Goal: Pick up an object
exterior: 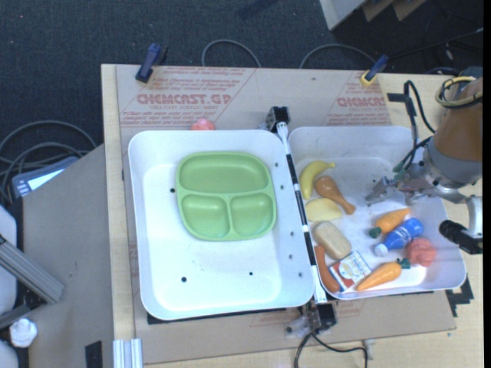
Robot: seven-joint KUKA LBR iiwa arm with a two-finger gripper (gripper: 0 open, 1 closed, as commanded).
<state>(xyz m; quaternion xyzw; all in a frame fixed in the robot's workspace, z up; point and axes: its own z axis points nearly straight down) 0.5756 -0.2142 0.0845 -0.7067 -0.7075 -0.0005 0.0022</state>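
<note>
Because the task is only to pick up an object, we find the toys heaped loosely in the right bin [349,138], while the left bin [153,205] carries a green divided tray [226,194]. The arm [459,140] reaches in from the right, and its pincer [383,190] hangs low over a bare patch of the right bin, slightly parted with nothing between the tips as far as we can judge. Closest to it lie a drumstick [335,192] and an orange carrot [390,220], with a banana [313,176] beyond and a blue bottle [399,236] just below. A second carrot [378,276], a red ball [420,251], a bread roll [333,240] and a small carton [353,267] crowd the near end. The toys touch one another, so we judge a clean grasp may be hindered by neighbours. Clamps [149,61] hold the cardboard on the surface.
</note>
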